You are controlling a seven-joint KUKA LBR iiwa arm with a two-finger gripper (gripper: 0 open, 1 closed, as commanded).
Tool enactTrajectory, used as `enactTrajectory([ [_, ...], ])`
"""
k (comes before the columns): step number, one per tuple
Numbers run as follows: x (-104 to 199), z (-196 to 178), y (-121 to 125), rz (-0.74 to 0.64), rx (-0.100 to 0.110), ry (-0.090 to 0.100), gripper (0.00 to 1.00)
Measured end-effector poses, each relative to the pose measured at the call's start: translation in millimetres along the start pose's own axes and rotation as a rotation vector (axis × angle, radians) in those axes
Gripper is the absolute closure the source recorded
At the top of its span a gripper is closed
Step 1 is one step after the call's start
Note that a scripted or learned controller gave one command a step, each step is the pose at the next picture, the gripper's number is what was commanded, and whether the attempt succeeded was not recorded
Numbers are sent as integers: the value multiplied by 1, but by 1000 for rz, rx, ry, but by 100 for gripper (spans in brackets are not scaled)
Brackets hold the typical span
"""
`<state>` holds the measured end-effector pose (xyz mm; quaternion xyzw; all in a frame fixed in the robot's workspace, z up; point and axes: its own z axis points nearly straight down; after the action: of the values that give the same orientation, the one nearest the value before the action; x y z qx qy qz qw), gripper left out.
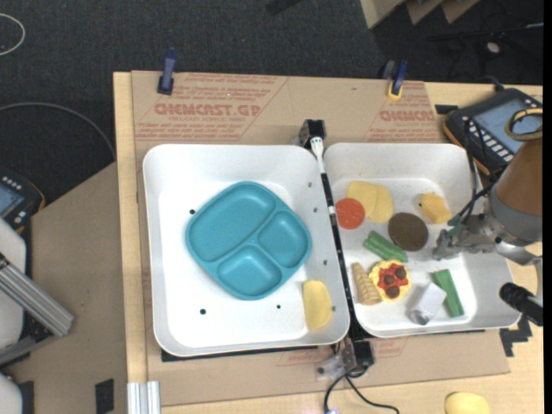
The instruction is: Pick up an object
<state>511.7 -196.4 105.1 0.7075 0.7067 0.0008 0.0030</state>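
One fixed camera looks down aslant over both white bins (164,231).

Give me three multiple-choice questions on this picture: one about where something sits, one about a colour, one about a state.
1. Where does the teal divided plastic plate lie?
A. left white bin
B. right white bin
C. cardboard

2. What colour is the round disc next to the bins' shared wall?
A. blue
B. red-orange
C. white

3. How does the tool stand?
A. over the left bin
B. low inside the right bin, near the brown round piece
C. out above the floor

Answers: 1 A, the plate lies in the left bin. 2 B, it is red-orange. 3 B, it hangs in the right bin.
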Motion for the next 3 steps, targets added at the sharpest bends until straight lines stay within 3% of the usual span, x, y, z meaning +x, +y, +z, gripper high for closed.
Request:
enactTrajectory([
  [3, 0, -30, 1, 1, -7, -4, 100],
])
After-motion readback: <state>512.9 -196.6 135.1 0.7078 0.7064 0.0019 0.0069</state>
